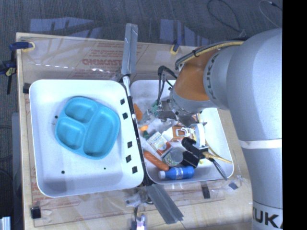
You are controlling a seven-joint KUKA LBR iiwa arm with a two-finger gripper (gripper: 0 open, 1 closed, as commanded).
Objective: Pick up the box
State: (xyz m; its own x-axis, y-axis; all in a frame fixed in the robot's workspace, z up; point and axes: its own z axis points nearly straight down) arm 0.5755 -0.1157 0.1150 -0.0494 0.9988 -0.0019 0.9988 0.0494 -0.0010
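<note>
Hovering low over cluttered right bin (221,128), gripper (173,118); grip width unreadable from here. Small box (156,141) lies just near-left of it, long axis apparently slanting far-left to near-right, carrot (156,161) nearer.

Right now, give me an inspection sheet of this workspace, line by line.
Surface: bench, white left bin and right bin side by side.
Job's things: box lying in right bin's clutter.
Clutter: blue tray in left bin; carrot, bottle in right bin.
Grippers: gripper low over right bin.
Cables: black loops on carpet, beyond bench.
Surroundings: grey carpet; blue clamp at bench corner.
</note>
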